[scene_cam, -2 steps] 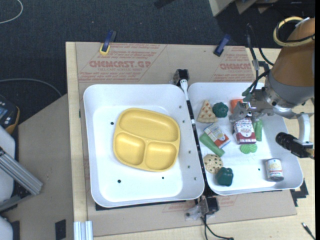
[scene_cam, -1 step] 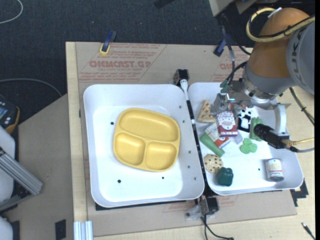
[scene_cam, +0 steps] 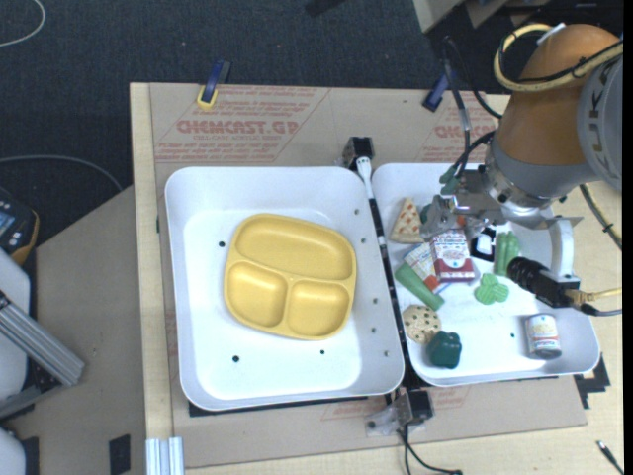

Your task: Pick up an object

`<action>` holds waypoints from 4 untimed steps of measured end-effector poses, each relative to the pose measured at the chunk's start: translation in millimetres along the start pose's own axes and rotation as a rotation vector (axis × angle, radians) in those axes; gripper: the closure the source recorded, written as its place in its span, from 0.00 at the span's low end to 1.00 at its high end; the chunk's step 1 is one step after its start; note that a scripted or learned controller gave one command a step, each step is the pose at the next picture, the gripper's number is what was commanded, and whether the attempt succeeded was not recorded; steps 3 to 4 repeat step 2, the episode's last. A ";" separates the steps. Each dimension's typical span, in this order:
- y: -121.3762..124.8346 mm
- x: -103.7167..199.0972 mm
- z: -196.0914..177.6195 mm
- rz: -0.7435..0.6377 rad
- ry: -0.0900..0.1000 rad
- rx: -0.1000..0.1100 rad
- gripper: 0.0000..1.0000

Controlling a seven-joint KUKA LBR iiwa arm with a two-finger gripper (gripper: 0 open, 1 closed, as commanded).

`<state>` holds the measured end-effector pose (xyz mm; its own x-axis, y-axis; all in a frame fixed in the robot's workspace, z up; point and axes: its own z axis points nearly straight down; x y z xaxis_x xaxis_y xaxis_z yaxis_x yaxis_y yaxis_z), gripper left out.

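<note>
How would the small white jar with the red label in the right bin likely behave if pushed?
The small white jar with the red label looks cylindrical and stands upright, so it may tip, then roll. It seems light, with bare floor of the right bin around it to slide over.

Divided plate [scene_cam: 290, 287] in left bin [scene_cam: 188, 265]; toys clustered in right bin [scene_cam: 574, 349].

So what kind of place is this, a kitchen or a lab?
Most likely a robotics lab bench, not a kitchen: a grey and orange robot arm reaches over two white bins on a protective board, holding a yellow divided plate and toy food, with loose cables around.
</note>
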<state>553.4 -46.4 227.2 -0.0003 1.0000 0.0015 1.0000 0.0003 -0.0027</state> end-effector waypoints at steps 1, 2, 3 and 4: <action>12.4 0.9 -4.9 -0.001 -0.002 -0.006 1.00; 8.5 -9.2 -7.2 0.001 -0.002 -0.004 1.00; 8.5 -9.2 -7.2 0.001 -0.002 -0.004 1.00; 8.5 -9.2 -7.2 0.001 -0.002 -0.004 1.00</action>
